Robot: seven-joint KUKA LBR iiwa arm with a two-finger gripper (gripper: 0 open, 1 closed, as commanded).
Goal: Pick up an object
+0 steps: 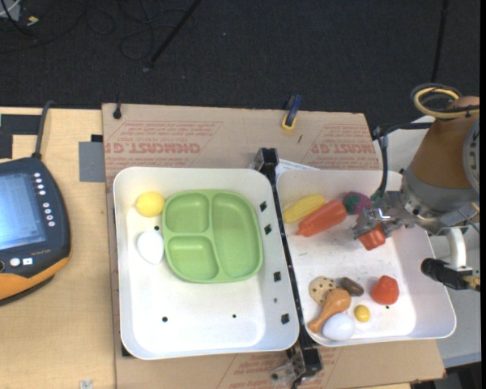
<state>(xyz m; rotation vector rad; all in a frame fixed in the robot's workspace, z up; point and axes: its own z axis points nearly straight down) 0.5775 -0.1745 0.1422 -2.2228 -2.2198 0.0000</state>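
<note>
Dark carpet with loose cables runs behind the bench [73, 331], whose top looks like pale wood. At far left we see a handheld control pendant [16, 229], grey and orange with a glowing screen. Brown cardboard [194, 140] lies under the bins, printed in red letters that appear upside down to us; we cannot read them with certainty.

Inside the left bin [194, 331], smooth white plastic, we find a round yellow lemon [149, 203], a white egg [151, 247] and a glossy green tray [211, 236] with three compartments.

Inside the right bin [425, 318] lie a yellow corn cob [302, 207] touching an orange carrot [322, 217], a speckled cookie [321, 286], a tan drumstick [330, 305], a second white egg [338, 327], a small yellow piece [362, 314] and a red tomato [384, 289].

Near that bin's right side, the metal pincer [373, 227] hangs over a small red object [373, 237]. We cannot tell if it is clenched or released.
</note>
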